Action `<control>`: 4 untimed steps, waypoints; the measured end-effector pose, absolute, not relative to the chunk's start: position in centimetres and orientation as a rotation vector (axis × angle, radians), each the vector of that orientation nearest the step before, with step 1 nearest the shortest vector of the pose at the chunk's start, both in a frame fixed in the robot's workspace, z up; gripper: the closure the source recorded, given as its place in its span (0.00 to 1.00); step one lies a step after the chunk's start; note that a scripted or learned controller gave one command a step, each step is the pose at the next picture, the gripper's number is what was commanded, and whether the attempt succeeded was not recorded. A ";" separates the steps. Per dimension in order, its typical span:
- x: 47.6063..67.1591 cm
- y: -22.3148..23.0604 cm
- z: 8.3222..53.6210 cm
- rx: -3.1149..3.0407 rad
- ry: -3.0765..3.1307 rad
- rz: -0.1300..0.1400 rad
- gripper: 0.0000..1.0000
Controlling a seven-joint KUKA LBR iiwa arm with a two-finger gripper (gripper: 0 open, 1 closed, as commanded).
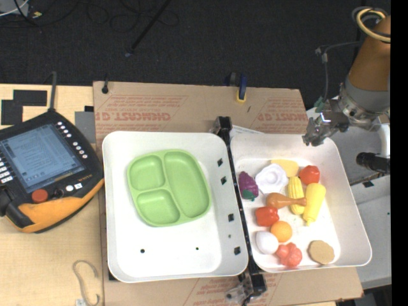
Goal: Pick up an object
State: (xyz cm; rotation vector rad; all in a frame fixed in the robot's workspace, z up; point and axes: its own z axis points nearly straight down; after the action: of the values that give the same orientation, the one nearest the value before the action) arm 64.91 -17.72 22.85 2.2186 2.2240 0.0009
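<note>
Arm (pixel 366 75): reaching in from the right, wrist angled down-left.
Gripper (pixel 315 132): over the right bin's (pixel 357 222) far right corner.
Fingers: can't tell, too dark.
Toy food (pixel 290 196): heaped in the right bin.

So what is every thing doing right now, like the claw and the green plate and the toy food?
gripper: hanging over the right bin's far corner, holding nothing I can see.
green plate: flat in the left bin, compartments bare.
toy food: piled loose in the right bin, untouched.
eggplant: lying by the bin's left wall.
corn: lying on the pile.
tablet: screen lit.
</note>
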 end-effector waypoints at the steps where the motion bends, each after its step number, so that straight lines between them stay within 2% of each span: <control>1: 64.5 -12.5 21.7 2.222 2.227 -0.003 1.00; 2: 64.3 -6.6 22.7 2.220 2.229 -0.001 1.00; 3: 62.8 -1.9 22.9 2.222 2.226 -0.004 1.00; 4: 63.0 2.4 22.6 2.221 2.227 -0.003 1.00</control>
State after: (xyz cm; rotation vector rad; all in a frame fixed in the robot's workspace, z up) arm 62.97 2.42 22.57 2.2213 2.2269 -0.0033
